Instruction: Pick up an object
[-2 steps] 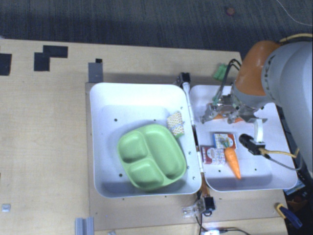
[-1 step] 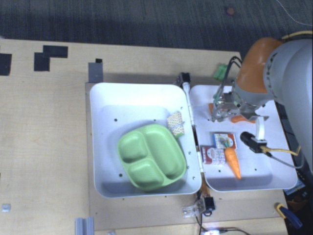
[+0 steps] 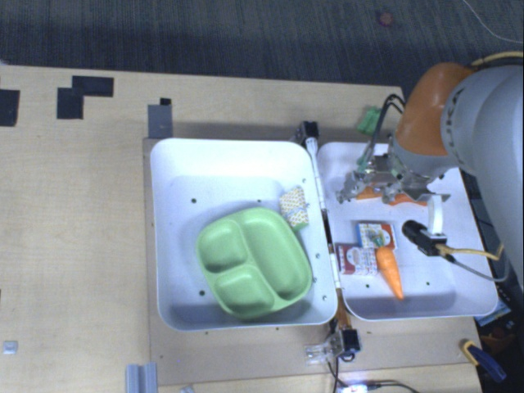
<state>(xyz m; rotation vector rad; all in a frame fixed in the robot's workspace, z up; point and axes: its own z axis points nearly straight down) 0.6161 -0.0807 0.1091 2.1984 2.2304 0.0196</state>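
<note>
**A:** What do we see closest to the gripper (image 3: 378,185)?

**B:** We see an orange-red thing (image 3: 399,197) lying in the far part of the right bin (image 3: 458,297). It shows just under the gripper's near edge. We cannot make out its shape, because the metal covers much of it.

**A:** Can we say the gripper has it?

**B:** No. We cannot tell whether the gripper is apart or together, nor whether it touches the thing at all. It hangs low over that far part of the bin.

**A:** What else do we find in that bin?

**B:** We find a carrot (image 3: 390,272) nearer to us, tip pointing to the near side. A red and white packet (image 3: 366,248) lies flat just to its left, touching or almost touching the carrot's thick end. Both lie apart from the orange-red thing.

**A:** And further out?

**B:** The arm (image 3: 483,113) comes in from the right, grey with its orange band above the wrist. In the left bin (image 3: 176,219) we see a green divided plate (image 3: 255,260) sitting toward the near right corner. A small yellow-patterned item (image 3: 295,205) rests at the plate's far right edge, against the wall between the bins. Both bins sit on the pale wooden bench (image 3: 74,244).
</note>
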